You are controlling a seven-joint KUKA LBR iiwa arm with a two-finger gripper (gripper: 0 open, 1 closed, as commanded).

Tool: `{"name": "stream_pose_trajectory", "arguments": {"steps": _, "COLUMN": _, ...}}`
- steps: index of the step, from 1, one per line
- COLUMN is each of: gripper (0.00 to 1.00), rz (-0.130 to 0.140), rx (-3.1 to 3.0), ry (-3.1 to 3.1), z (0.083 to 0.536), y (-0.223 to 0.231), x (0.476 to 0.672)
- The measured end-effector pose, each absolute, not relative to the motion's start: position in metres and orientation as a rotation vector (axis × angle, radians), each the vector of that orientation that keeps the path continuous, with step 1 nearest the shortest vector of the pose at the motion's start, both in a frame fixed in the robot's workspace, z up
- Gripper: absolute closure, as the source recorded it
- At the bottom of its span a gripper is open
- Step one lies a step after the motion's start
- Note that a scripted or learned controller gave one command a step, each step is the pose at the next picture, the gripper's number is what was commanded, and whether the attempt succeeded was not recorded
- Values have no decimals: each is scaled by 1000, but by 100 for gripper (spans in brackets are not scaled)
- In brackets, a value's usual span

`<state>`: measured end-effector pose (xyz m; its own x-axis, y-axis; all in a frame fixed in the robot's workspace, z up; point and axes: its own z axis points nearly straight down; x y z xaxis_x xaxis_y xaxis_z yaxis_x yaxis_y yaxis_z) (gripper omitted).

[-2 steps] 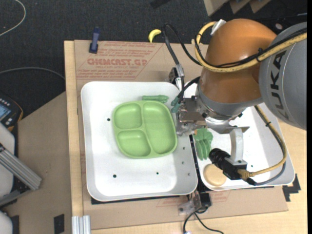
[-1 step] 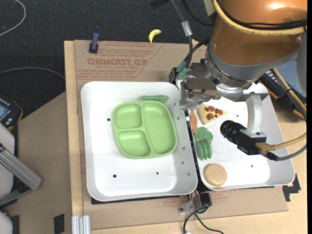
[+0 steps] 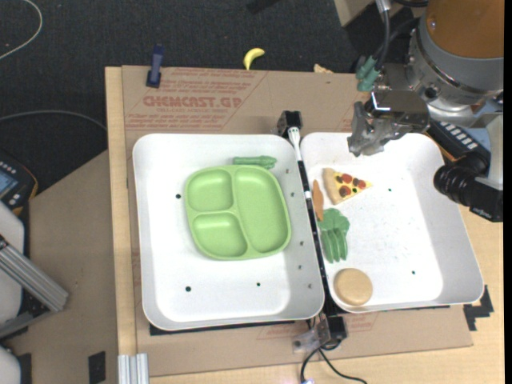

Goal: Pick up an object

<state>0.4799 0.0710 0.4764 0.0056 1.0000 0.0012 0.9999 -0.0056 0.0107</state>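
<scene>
Your gripper (image 3: 366, 145) hangs with nothing in it, finger gap unclear; the pizza slice (image 3: 346, 186) lies just nearer, slightly left.

Grey arm (image 3: 460, 34) enters from upper right, orange band above wrist. Wrist angles down and leftward. Gripper (image 3: 366, 144) hangs low at far edge of right side, fingers pointing down, close together, nothing visible between them; exact gap unclear.

Glossy plastic green tray (image 3: 238, 212), matt cardboard sheet (image 3: 192, 98) beneath.
</scene>
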Motion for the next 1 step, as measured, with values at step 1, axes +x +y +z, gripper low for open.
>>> {"name": "stream_pose_trajectory", "arguments": {"steps": 1, "gripper": 100, "rz": -6, "rx": 2226, "ry": 2221, "z": 445, "y": 68, "x": 479}}
